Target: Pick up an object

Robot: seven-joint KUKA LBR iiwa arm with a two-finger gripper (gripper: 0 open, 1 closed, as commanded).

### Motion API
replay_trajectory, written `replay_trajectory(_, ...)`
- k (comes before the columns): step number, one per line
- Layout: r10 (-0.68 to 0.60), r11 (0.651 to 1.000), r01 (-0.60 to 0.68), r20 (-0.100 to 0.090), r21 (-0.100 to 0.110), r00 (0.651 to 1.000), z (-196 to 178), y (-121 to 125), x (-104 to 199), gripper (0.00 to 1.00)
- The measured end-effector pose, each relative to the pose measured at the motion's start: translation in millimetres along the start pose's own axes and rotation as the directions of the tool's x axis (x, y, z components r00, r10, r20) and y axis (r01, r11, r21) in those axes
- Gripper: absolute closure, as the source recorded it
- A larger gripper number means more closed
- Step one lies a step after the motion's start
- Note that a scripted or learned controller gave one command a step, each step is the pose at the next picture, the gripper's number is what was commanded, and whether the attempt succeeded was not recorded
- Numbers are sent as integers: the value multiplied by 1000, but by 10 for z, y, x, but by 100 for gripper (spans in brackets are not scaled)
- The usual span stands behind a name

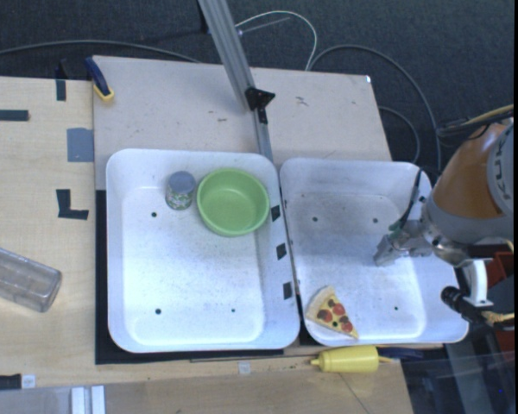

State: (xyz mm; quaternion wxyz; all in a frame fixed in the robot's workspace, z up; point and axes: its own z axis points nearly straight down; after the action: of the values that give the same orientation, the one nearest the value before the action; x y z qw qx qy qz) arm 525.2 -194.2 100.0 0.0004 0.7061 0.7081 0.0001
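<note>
Two white bins [121, 231] side by side, green bowl [233, 202] and small can [180, 191] in the left one, pizza slice [331, 311] in the right bin's near-left corner, and the gripper [390, 253] hovers at its right side holding nothing, finger spread impossible to tell, so we're at the approach and it needs to travel over a target and descend.

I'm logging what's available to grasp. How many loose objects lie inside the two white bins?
3. A green bowl and a small grey can sit at the left bin's far end; a toy pizza slice lies in the right bin's near-left corner.
</note>
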Motion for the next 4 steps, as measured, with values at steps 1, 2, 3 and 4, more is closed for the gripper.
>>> replay_trajectory(1, 2, 1000, -2, 1, -2, 1000, -454, 40, -70, 100)
replay_trajectory(2, 1, 1000, -1, 2, -5, 1000, -1085, 80, -54, 100)
replay_trajectory(3, 1, 1000, -1, 2, -4, 1000, -1610, 136, -149, 100)
replay_trajectory(4, -4, 1000, 4, -2, 0, 1000, -1654, 301, 327, 100)
